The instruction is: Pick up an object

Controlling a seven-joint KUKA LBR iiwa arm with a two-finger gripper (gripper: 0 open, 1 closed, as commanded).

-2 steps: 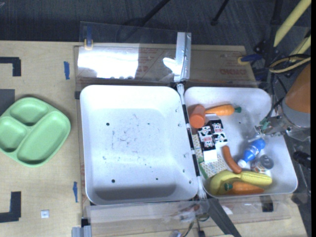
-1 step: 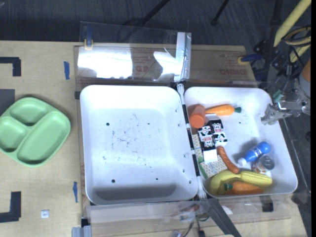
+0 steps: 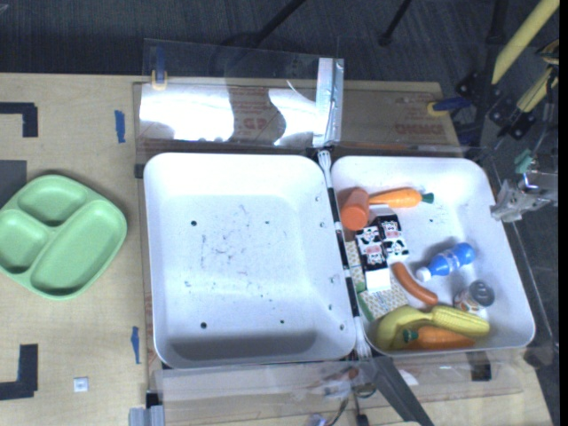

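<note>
From above the bench: the gripper hangs at the far right edge of the frame, just outside the right rim of the right bin, with little of the arm behind it distinct. Whether the claw is apart or together cannot be told, and nothing is seen in it.

Every candidate object lies in that bin, to the view's left of the claw: a blue bottle nearest and slightly below, a carrot and an orange cup farther across, and a banana well below.

A patterned box (black, white and pink) carries print too small to read. The left bin sits beyond, with a green divided plate farthest off.
</note>
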